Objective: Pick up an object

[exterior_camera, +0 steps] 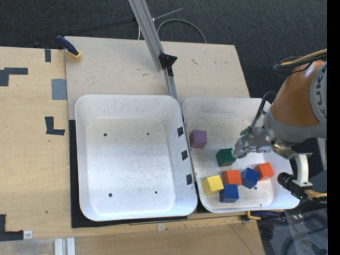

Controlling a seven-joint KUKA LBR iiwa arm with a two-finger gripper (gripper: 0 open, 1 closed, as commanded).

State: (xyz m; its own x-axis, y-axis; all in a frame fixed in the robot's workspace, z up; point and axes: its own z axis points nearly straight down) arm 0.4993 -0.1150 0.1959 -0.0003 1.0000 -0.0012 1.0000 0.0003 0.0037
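Several small cubes lie in the right bin (pixel 223 106). A purple cube (pixel 198 138) sits near its left wall. A dark green cube (pixel 224 156) lies at the bin's middle. Toward the front are a yellow cube (pixel 214 184), an orange cube (pixel 231 177), two blue cubes (pixel 229 194) (pixel 249 177) and a second orange cube (pixel 264 170). My gripper (pixel 240 149) is low inside the right bin, right beside the green cube's right edge; whether it touches the cube I cannot tell.
The left bin (pixel 79 142) lies beside the right one, their rims meeting at the centre. A slanted metal rail (pixel 149 25) runs down from the top to the bins' junction. The arm's grey and orange body (pixel 300 108) overhangs the right bin's right side.
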